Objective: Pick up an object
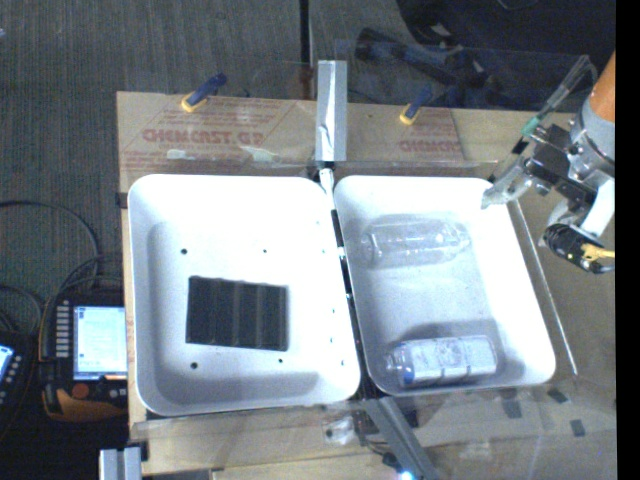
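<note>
The gripper (572,213) is positioned outside the right bin (530,298), beyond its far right corner; its state cannot be told. Two clear bottles lie within that bin: one (415,240) toward the far wall, one (442,359) against the near wall, presumably awaiting pickup.

Robot lab: clamped bench (250,133), white bins (140,268), teach pendant (85,353), floor cables (40,228).

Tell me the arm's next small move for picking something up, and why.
Probably swing the pincer left and down over the clear bottle in the right bin. The pincer sits at that bin's far right corner, holding nothing, and that bottle lies nearest, apart from the other bottle by the near wall.
</note>
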